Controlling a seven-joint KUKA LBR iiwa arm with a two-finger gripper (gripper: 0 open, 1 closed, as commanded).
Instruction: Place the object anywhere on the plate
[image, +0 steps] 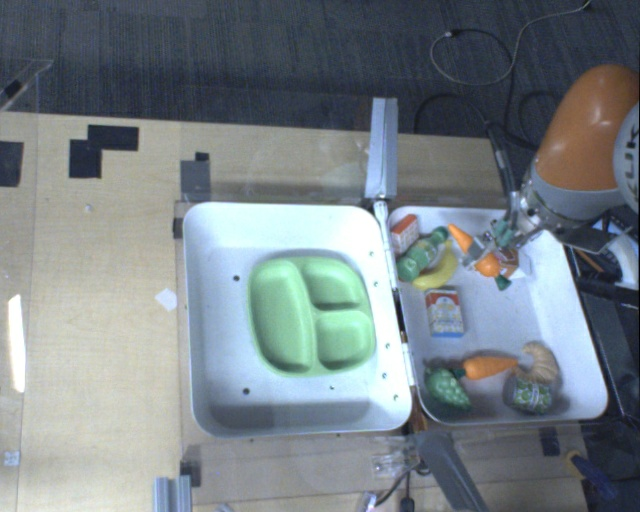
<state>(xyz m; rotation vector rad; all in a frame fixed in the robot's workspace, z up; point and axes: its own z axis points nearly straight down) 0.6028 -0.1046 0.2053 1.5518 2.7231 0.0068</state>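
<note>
Currently my jaws (500, 250) sit over an orange toy (488, 266); their state I cannot tell. Left of them, the green plate (310, 315) awaits delivery.

The green plate (312, 314), with three compartments, lies flat in the middle of the left bin (215, 250). A small orange toy (488, 266) sits at the right bin's (575, 330) far side, at the gripper's (503, 243) tip.
</note>
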